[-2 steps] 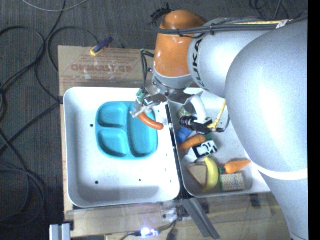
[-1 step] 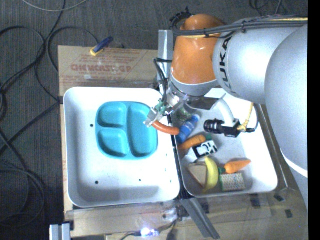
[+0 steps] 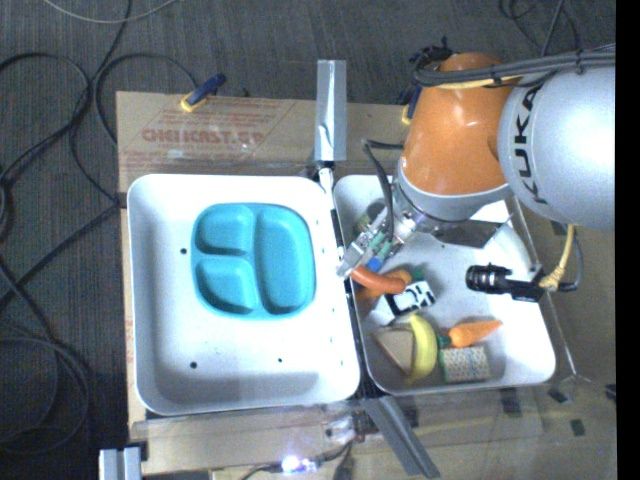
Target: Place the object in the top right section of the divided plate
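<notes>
Hidden and cut-off parts over the two bins

The arm covers the far part of the right bin and runs out past the right edge, its lettering cut short. The claw sits tangled among small parts, too cluttered to read its fingers. A carrot beside it is partly overlapped at its near end (whether they touch is unclear). The banana hides part of a tan block behind it.

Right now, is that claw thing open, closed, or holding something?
Gripper: cannot be told. It sits low in the right bin, just above the carrot; nothing visibly sits between its tips.
</notes>
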`<state>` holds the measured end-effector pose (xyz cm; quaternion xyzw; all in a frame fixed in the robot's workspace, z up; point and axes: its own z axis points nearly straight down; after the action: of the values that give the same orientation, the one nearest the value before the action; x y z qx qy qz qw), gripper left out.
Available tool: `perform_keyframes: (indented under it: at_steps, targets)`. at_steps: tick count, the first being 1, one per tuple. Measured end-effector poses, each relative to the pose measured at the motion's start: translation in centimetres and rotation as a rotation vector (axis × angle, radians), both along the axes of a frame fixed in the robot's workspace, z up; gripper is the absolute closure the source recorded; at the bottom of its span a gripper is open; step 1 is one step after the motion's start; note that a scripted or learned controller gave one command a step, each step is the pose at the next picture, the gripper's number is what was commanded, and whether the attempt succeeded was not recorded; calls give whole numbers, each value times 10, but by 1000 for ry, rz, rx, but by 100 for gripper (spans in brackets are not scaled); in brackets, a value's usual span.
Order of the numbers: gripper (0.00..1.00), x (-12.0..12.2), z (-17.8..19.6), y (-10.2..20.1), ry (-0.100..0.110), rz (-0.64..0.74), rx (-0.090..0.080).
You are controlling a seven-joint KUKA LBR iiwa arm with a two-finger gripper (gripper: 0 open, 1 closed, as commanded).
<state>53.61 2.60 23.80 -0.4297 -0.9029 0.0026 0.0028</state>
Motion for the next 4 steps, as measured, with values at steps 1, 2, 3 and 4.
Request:
perform_keyframes:
  at_steps: [1,2,3,4]
  targets:
    - [100,1,5,2,8,5,3]
    - [100,-21,-33,15,1,-91,3]
    - [100,7,-58,34,1,-28,0]
    - [100,-48,-19,24,1,406,5]
